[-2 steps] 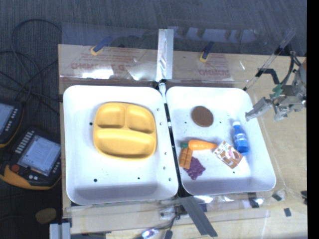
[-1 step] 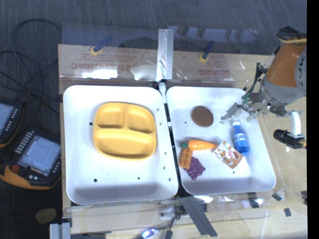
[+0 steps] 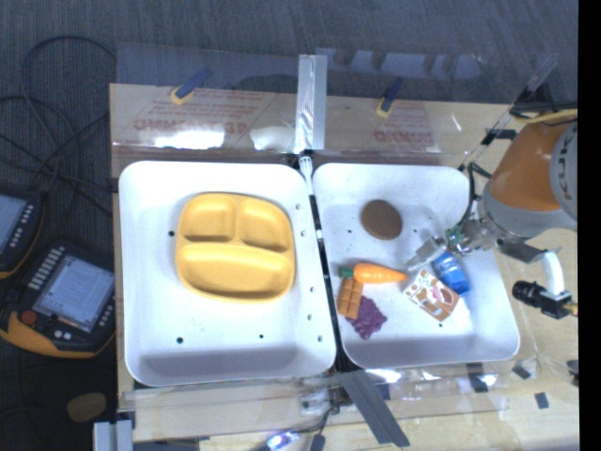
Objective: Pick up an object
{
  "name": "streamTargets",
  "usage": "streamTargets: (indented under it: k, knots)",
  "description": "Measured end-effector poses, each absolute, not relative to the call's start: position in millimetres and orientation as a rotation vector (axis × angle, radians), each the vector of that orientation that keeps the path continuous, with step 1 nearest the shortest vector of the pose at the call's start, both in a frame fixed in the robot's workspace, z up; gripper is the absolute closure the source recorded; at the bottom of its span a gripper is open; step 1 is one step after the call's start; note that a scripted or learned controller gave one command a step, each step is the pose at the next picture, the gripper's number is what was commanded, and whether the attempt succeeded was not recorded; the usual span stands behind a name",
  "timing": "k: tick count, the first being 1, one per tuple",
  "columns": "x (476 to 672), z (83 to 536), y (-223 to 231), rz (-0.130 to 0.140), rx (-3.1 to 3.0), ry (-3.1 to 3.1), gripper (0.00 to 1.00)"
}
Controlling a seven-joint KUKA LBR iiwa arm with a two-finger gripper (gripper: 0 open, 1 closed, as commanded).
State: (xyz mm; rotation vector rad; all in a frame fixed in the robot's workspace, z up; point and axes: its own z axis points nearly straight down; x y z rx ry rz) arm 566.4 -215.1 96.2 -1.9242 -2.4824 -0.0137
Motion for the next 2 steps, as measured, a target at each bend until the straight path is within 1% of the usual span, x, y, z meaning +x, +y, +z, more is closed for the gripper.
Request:
streamTargets:
  k: [1,2]
  knots:
    - [566.1,104,-216,-0.01,-1.925,-2.482,1.0]
    - [567.7,224,-173,0.0,-1.867,-2.528,1.0]
